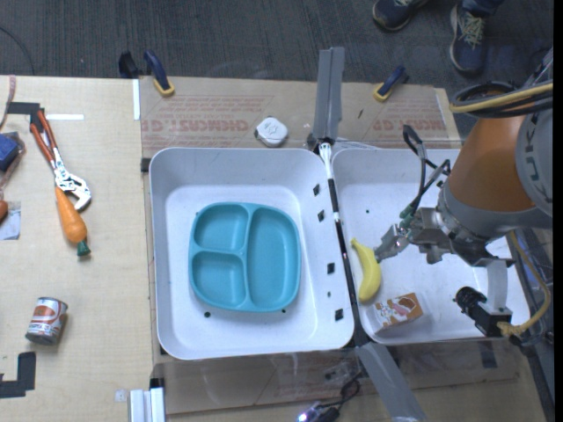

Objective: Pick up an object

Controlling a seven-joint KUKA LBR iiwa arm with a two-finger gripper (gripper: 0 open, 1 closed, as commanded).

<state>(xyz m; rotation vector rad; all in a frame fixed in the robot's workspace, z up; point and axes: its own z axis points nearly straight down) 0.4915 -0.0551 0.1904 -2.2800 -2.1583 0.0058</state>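
Observation:
A yellow banana (368, 270) lies along the left side of the right bin (387, 183). A small brown and white box (395, 312) rests near that bin's front edge. My gripper (393, 243) hangs over the right bin just right of the banana's upper end, its fingers pointing left toward it. Nothing shows between the fingers, and the box sits below and apart from them. The grey arm with its orange band (493, 170) comes in from the right.
The left bin (176, 236) holds a teal divided plate (245, 256). On the bench at the left lie pliers (54, 161), a toy carrot (74, 224) and a small can (46, 319). A white round object (272, 131) sits behind the bins. Shoes (400, 0) stand at the top.

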